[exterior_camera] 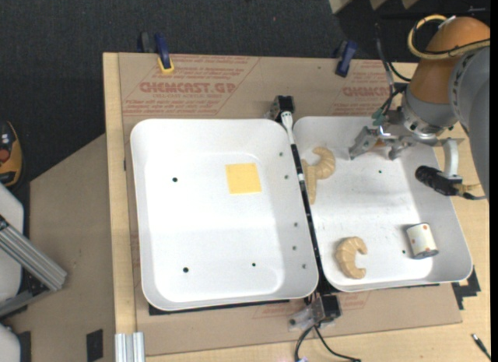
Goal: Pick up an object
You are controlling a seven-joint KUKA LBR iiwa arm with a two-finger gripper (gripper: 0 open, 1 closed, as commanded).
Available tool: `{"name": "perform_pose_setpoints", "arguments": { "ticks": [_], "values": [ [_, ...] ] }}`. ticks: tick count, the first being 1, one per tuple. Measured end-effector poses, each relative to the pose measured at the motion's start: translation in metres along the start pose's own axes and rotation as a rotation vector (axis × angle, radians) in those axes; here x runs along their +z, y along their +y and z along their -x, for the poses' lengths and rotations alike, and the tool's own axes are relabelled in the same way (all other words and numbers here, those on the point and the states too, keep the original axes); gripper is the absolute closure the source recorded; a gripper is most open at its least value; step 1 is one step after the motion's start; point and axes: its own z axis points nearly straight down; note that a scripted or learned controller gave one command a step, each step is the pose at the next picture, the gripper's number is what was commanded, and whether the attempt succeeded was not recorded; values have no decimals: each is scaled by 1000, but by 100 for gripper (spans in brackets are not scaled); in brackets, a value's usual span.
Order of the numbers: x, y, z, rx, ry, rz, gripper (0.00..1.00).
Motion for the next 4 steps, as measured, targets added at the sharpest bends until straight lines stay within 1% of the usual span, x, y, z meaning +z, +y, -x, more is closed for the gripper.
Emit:
{"name": "perform_pose_setpoints", "arguments": {
  "ticks": [1,2,3,4],
  "values": [
    [-12,1,1,-1,-6,4,100],
    [-261,-21,-31,-4,-9,28,100],
    [-151,-60,-89,-5,0,-4,100],
    [-281,-23,-175,-12,-2,27,100]
  ]
}}
